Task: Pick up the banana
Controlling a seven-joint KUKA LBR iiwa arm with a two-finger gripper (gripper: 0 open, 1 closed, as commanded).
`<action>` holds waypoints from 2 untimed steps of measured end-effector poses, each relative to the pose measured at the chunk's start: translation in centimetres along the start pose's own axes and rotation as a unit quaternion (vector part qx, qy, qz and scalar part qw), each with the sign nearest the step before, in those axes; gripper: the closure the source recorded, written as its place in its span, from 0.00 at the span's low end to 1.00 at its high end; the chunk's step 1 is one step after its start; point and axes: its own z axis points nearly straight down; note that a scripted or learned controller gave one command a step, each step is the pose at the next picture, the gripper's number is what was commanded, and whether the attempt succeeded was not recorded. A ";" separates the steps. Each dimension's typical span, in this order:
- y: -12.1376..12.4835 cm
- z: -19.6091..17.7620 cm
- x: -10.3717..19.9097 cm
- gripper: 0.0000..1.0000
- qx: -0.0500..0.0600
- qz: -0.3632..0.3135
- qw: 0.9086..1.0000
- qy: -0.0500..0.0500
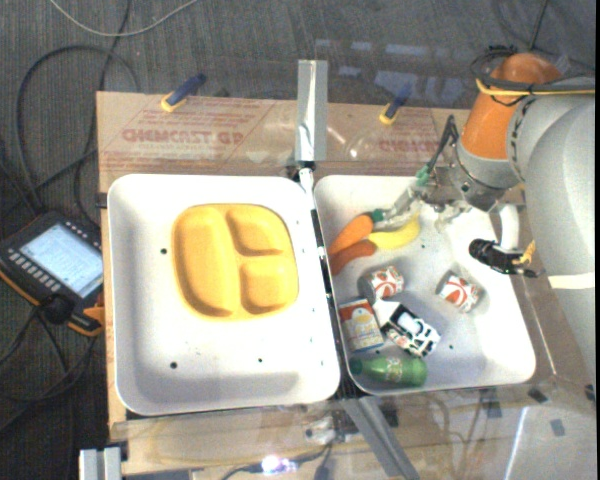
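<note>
Banana [398, 234] lies by the right bin's [500, 363] far edge, touching a carrot [352, 236], with the gripper [412, 200] poised just above it, likely to grasp; claw state unclear.

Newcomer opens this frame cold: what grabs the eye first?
First the big yellow divided tray, alone in the left bin. Next the grey arm with its orange band reaching in from the right, its gripper right at the banana near the right bin's back edge. That banana lies against a carrot; cans and a green item cluster nearer the front.
</note>
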 end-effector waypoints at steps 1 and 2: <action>0.0 -0.9 0.1 1.00 0.001 -0.002 1.000 -0.002; 0.0 -0.9 0.1 0.00 0.001 -0.002 1.000 -0.002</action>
